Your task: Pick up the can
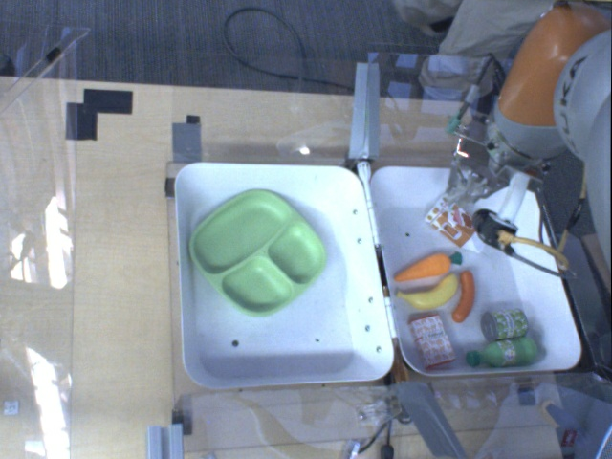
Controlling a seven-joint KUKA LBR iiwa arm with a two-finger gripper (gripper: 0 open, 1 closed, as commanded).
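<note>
Single fixed camera above bench (115, 256), angled down, framing both bins (277, 366) fully; arm (564, 75) enters from right.

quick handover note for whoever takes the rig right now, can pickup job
Claw: over the far part of the right bin, above a small packet; whether it is open or shut cannot be told.
Can: lying on its side near the right bin's near right corner, beside the green bottle, well apart from the claw.
Done: nothing; the can is not picked.
Left: move the claw to the can, grasp, lift.
</note>
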